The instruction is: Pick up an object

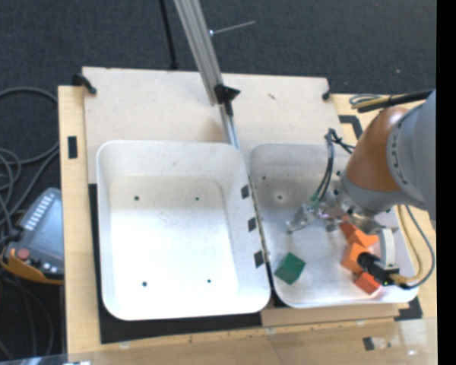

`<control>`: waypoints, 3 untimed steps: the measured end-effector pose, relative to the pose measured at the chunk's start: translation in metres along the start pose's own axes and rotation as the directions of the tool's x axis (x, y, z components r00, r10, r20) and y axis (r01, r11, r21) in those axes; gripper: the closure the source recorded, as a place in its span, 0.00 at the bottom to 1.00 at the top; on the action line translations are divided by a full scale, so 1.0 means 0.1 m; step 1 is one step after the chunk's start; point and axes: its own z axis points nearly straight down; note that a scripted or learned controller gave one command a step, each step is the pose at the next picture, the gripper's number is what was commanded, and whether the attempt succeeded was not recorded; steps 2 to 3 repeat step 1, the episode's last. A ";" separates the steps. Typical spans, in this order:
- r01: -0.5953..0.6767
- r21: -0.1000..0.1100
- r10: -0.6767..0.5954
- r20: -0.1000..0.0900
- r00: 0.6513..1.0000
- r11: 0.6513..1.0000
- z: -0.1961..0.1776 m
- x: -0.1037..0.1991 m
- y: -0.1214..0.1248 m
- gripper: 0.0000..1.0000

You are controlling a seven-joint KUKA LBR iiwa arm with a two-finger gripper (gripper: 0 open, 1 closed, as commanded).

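right bin (289,175) | green block (290,268) near jaws, apart, toward view's bottom | jaws' grip: cannot tell

Left of your pale wooden counter (152,105): grey handheld control pendant (39,230) on dark carpet floor (327,21), black cables (11,131) looped nearby. Silver aluminium rail (196,36) slants over the counter's rear.

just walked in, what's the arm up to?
The KUKA arm is reaching in over the right bin, with its gripper low near the bin's middle. A green block lies apart from it, by the bin's left wall. Orange pieces sit close beside the wrist. I can't see anything held, so it looks like no pick yet.
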 end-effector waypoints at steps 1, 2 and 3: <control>-0.005 -0.003 0.005 0.002 1.000 1.000 -0.55 -0.61 0.23 0.00; -0.005 -0.003 0.005 0.002 1.000 1.000 -0.55 -0.61 0.23 0.00; -0.005 -0.003 0.005 0.002 1.000 1.000 -0.55 -0.61 0.23 0.00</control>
